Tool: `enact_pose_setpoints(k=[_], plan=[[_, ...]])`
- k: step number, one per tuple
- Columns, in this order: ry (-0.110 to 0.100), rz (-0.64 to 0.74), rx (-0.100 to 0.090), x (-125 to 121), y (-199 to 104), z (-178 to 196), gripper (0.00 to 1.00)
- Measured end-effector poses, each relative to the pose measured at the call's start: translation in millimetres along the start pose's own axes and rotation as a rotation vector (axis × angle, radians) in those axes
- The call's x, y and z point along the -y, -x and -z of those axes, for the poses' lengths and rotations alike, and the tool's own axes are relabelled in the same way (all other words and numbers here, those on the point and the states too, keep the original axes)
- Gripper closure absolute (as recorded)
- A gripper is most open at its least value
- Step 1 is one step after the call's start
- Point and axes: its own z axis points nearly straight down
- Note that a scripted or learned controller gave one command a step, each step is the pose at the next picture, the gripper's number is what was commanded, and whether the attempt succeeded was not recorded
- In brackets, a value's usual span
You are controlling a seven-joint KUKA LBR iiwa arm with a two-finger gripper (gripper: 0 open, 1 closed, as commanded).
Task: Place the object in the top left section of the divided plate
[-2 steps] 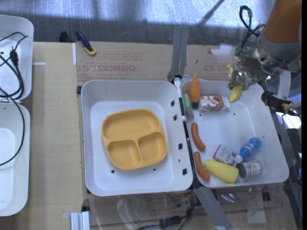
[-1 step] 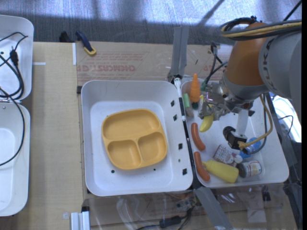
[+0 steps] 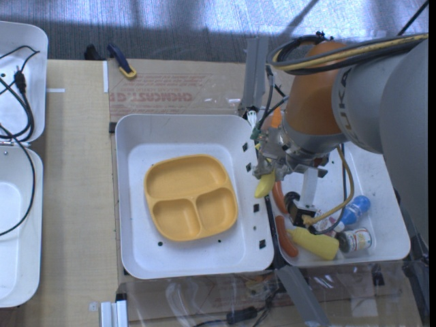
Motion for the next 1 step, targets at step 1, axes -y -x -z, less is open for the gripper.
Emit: enact_pose_setpoints(k=[1], plan=[[0.0,0.034,0.001,90.8,-66.0,13.7,1.0]])
